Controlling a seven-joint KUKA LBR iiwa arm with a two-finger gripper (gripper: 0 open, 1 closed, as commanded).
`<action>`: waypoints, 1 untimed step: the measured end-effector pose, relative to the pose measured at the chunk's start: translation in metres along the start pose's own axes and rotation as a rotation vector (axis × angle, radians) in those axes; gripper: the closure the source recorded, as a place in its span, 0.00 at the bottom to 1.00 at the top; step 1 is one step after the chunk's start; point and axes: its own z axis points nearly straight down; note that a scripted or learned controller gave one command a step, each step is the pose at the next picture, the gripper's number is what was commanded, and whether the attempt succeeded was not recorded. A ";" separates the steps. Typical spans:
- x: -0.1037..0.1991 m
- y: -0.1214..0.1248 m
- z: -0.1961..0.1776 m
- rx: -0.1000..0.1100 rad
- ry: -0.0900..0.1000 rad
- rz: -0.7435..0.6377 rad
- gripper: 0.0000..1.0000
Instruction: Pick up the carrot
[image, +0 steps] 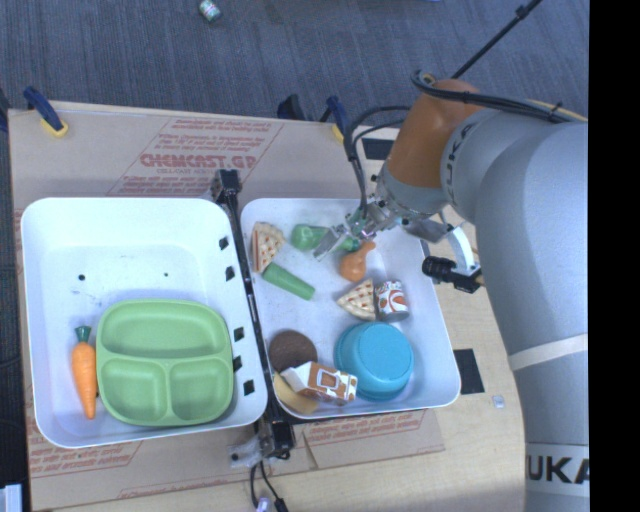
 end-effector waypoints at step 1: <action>0.001 -0.018 0.014 0.008 0.007 0.308 0.00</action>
